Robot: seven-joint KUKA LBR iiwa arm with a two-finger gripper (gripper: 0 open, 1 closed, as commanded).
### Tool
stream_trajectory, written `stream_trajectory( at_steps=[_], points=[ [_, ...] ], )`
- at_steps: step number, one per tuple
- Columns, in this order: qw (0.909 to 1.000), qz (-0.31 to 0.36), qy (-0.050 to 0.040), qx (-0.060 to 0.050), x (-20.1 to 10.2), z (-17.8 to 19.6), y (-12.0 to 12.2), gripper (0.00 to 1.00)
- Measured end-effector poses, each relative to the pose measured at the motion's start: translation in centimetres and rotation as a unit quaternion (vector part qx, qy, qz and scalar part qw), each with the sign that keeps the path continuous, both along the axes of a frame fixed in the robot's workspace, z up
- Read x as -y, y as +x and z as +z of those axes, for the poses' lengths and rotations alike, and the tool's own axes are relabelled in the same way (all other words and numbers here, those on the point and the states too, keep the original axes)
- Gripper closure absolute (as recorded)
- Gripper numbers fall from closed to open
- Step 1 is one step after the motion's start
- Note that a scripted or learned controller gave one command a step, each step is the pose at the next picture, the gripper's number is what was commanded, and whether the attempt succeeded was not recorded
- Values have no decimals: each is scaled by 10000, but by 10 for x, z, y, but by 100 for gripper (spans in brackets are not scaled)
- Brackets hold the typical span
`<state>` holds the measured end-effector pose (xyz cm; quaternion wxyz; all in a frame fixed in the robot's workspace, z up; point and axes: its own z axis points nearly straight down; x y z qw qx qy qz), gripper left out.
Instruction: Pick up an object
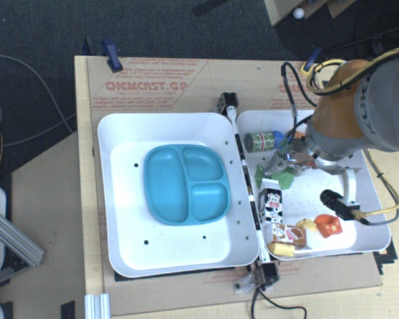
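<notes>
Camera view: hand over green object in right bin; grip state can't tell.

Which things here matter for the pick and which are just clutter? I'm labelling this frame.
Job: end effector; green toy; small can; cow-print carton; red piece; right bin.

Lying about: blue divided plate; left bin; blue clamp.

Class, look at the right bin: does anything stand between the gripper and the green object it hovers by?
Nothing visible does. The gripper hangs directly beside the green object in the right bin; the small can lies off to the side.
</notes>
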<state>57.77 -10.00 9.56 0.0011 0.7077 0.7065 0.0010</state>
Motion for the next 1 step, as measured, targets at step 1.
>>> stream_trajectory(
  at_steps=[1],
  points=[
    [10000, 22, 7, 1, -69, 90, 24, 100]
  ],
)
